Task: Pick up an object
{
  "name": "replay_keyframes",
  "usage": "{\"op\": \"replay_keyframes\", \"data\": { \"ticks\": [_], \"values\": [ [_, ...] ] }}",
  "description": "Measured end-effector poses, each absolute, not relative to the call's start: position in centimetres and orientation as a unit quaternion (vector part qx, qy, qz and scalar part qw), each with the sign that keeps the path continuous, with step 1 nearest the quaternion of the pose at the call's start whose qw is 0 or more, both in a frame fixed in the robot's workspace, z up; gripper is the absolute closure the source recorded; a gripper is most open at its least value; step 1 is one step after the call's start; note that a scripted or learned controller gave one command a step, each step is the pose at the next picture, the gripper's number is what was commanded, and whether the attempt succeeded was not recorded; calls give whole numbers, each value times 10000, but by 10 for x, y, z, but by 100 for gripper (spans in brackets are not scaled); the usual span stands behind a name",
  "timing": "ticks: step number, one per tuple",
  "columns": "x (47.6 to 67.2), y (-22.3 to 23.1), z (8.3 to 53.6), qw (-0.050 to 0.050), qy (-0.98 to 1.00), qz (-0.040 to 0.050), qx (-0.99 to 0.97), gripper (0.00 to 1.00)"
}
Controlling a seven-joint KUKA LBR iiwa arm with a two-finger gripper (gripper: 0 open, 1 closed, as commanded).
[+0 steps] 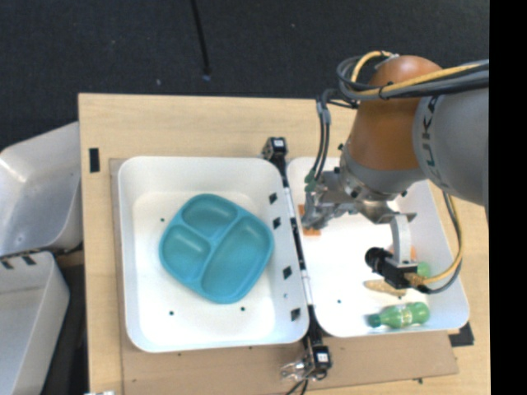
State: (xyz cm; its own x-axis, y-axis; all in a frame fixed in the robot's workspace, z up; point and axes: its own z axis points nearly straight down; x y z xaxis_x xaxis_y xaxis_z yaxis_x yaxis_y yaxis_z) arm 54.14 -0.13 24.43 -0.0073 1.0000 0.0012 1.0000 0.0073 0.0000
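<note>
Candidate objects are seen in the right bin [354, 315]: a green bottle [398, 315] lying on its side at the bin's 5 o'clock corner, long axis running 3 to 9 o'clock, a tan oblong piece [384, 286] just above it, and a small orange item [310, 230] at the bin's 9 o'clock edge. The hand [317, 206] is placed low over the orange item, against the divider; whether it is open or closed cannot be told. The bottle lies well apart from the hand, toward 4 o'clock. A blue divided plate [216, 247] is seen in the left bin [144, 319]. Both bins are carried on the table [198, 126].
</note>
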Motion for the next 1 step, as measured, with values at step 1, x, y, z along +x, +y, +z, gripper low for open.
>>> {"op": "replay_keyframes", "data": {
  "ticks": [1],
  "values": [
    [536,53,248,-1,-7100,-12,-7042,100]
  ]
}}
